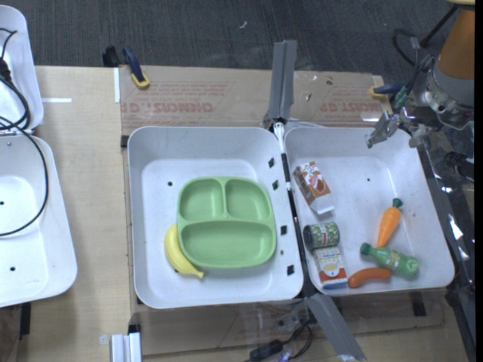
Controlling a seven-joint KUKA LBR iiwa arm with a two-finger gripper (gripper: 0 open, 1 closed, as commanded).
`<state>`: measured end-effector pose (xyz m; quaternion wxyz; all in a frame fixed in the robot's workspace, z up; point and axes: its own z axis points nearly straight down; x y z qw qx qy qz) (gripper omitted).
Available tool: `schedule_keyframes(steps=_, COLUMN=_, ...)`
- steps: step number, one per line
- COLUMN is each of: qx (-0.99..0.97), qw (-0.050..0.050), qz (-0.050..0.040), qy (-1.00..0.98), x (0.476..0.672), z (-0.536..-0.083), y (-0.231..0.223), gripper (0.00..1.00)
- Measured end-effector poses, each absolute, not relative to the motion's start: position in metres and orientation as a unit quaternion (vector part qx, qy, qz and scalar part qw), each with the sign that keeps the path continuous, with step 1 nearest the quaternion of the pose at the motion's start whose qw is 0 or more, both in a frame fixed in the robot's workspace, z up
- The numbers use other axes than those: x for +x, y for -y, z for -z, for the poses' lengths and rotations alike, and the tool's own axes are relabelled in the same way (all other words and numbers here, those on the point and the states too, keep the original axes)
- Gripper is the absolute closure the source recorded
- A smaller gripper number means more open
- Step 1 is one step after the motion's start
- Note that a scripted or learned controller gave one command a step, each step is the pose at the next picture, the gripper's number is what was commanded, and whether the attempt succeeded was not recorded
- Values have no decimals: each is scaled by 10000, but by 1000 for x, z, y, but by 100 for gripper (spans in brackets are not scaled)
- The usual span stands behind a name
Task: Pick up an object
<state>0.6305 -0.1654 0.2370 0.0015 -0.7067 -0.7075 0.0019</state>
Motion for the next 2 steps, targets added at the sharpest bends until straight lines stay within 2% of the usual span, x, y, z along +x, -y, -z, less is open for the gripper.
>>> schedule_keyframes(steps=1, qx=-6692, qw=20, qz=-16, qy=7431, x=561, z=-169, y=215, gripper=0)
schedule_keyframes(steps=2, qx=-7208, qw=67, qz=48, qy=6931, x=508, z=-90, y=211, gripper=0)
